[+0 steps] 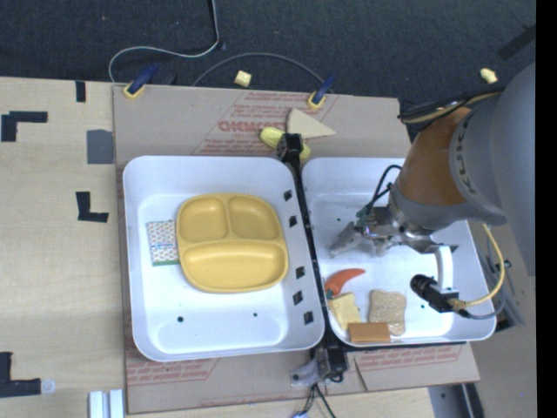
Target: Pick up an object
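reaching in from the right of the frame, the arm (444, 168) is seen bent over the right bin (348, 181), w/ the gripper (352, 236) set low over the bin floor, a bit left of the bin's centre and pointed toward the lower left. whether the gripper is clenched or released can't be told from this angle.

the objs. to be picked are spread over both bins. in the right bin, a red piece (345, 279), curved, is found just below the gripper and apart from it. a yellow block (345, 307) is placed just under the red piece, near the bin's lower-left corner. a tan slice (388, 307) is laid just right of the block. a brown bar (368, 331) is set along the bottom wall, close under block and slice; whether they touch can't be told.

the left bin (218, 320) is taken up in its upper half by a yellow plate (232, 242) w/ three compartments, lying flat. a small patterned card (162, 241) is laid at the plate's left edge, touching it or nearly so.

both bins are seated on a cardboard sheet (252, 120), w/ a black divider (296, 216) run between them. at the top of the sheet, approx. above the divider, a tan wedge (311, 125) is seen.
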{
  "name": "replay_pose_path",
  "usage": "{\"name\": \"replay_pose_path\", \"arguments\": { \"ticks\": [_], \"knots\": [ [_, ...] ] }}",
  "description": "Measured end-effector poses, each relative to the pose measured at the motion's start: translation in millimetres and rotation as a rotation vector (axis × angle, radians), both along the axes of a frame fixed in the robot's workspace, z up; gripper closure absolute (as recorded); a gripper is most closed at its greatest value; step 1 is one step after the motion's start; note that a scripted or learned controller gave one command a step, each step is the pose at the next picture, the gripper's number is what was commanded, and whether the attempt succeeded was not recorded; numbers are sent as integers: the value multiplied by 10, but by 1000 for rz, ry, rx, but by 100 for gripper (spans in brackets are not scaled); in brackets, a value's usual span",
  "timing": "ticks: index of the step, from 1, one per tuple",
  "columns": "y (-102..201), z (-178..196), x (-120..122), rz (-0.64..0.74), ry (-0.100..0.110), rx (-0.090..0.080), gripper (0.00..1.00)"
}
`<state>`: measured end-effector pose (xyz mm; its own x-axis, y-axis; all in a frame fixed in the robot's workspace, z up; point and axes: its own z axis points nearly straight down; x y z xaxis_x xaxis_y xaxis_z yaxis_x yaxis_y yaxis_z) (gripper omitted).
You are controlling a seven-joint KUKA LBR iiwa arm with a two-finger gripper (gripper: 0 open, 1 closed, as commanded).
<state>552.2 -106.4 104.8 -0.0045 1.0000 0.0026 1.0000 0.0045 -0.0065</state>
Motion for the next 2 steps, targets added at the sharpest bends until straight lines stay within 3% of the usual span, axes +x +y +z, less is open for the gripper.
{"name": "replay_pose_path", "arguments": {
  "ticks": [1, 2],
  "knots": [
    [-111, -206, 817, -1, -10, -4, 0],
    [-27, -186, 860, -4, -10, -6, 0]
  ]
}}
